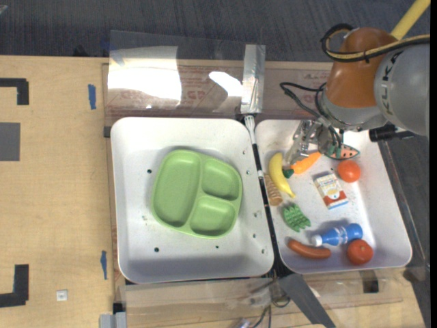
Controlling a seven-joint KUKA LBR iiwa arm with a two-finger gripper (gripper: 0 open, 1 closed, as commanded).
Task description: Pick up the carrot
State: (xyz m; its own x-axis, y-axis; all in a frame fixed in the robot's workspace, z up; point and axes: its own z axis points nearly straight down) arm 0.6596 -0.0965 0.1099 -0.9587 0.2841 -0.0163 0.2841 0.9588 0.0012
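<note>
The carrot (305,162) is small and orange with a green top. It lies slanted in the upper part of the right bin (382,203), just right of a yellow banana (277,174). My gripper (306,142) hangs at the end of the grey arm with the orange band, directly over the carrot's thick end and very close to it. Whether it touches the carrot is unclear from this angle.
Around the carrot in the right bin are a red ball (349,171), a small carton (330,189), a watermelon slice (345,152), a green toy (295,217), a sausage (308,249), a blue bottle (338,236) and a tomato (360,251). The left bin (130,149) holds a green divided plate (198,193).
</note>
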